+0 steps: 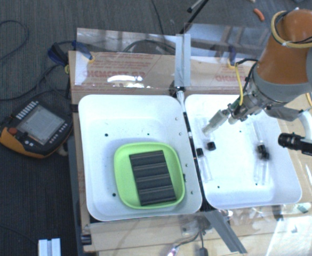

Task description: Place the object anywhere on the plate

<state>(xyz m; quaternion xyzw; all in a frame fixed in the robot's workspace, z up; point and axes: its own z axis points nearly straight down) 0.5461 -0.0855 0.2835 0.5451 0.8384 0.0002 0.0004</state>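
Note:
A dark grey ridged block (152, 177) lies flat on the green plate (122, 161), which sits in the left bin (97, 116). My gripper (231, 167) hangs over the right bin (284, 188), well right of the plate. Its two pale fingers (260, 164) stand wide apart with nothing between them, so it is open. The grey arm with its orange band (289, 41) comes in from the upper right.
A divider ridge (190, 143) separates the two bins. A clear panel (129, 63) stands behind them. A teach pendant (36, 127) lies on the floor at the left, with cables around it.

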